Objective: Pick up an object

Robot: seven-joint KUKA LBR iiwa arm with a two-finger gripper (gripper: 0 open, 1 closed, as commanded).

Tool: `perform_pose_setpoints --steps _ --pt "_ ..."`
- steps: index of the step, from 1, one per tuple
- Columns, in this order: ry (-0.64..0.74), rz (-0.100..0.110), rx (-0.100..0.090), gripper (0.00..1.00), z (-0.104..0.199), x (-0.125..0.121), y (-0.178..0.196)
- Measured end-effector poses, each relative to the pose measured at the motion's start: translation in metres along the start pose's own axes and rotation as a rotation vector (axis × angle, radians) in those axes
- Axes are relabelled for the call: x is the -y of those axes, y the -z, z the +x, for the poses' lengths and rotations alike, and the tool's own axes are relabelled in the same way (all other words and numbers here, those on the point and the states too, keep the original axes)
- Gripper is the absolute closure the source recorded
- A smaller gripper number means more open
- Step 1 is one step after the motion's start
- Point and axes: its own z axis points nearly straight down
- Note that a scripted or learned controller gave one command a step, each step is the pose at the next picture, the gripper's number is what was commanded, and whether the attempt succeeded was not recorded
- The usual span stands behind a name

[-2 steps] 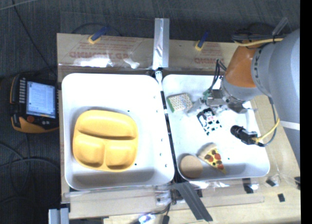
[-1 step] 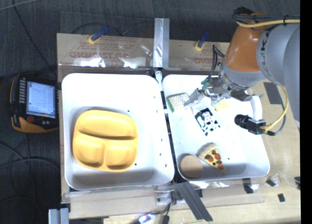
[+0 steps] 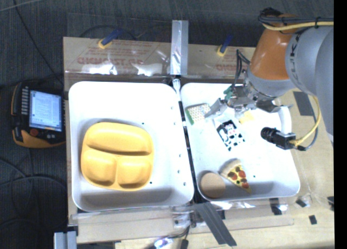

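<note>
The grey arm (image 3: 303, 52) with its orange band is reaching in from the right and hanging over the far part of the right bin (image 3: 282, 188), its pincer (image 3: 234, 100) sitting low above the bin floor near the far wall. Whether the pincer is open or closed cannot be told from this angle, and nothing is showing between its tips. Just to the left of the pincer a small green-and-white mesh-patterned piece (image 3: 197, 113) is lying close to the divider between the bins. Just below the pincer a small black-and-white patterned object (image 3: 229, 133) is resting on the bin floor, apart from the pincer. A pale yellow bit (image 3: 246, 116) is lying just beside the pincer on its right. Nearer the front wall a toy pizza slice (image 3: 237, 174) is lying beside a brown rounded object (image 3: 212, 184), the two touching or nearly so. The left bin (image 3: 81, 93) is holding a large yellow divided tray (image 3: 116, 154). On the floor to the left of the counter, an orange-edged handheld pendant (image 3: 39, 115) with a lit screen is lying.
</note>
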Motion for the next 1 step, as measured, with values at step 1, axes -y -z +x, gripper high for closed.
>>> perform_pose_setpoints --steps 1 --pt "0.140 -0.015 0.004 0.00 -0.0414 -0.0002 -0.0915"
